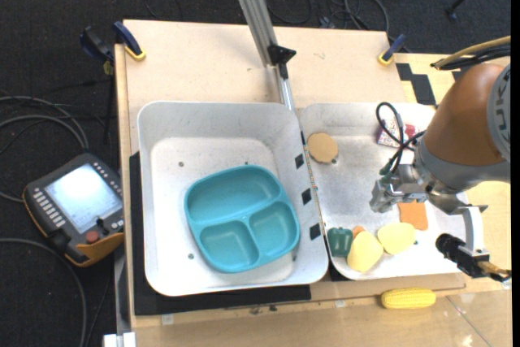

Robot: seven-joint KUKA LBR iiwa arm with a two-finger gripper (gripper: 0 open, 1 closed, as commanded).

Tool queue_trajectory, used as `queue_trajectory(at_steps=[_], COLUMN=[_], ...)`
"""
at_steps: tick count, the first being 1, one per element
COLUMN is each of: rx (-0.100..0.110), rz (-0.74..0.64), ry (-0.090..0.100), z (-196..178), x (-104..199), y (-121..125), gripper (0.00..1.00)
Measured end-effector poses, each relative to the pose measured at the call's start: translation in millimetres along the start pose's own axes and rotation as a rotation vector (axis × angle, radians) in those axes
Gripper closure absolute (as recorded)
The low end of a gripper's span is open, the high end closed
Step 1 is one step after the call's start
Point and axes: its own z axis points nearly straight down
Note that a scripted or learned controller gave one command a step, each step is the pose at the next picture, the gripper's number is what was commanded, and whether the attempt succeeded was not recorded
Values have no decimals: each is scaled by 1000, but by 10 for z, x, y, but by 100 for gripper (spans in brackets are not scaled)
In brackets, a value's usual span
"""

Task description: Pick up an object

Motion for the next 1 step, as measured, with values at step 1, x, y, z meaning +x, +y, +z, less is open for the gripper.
queue_trajectory(at_steps=[1], rx=[0], rz=[-1], ry=[0], z=[-439], x=[-31], y=[-31], gripper=[100])
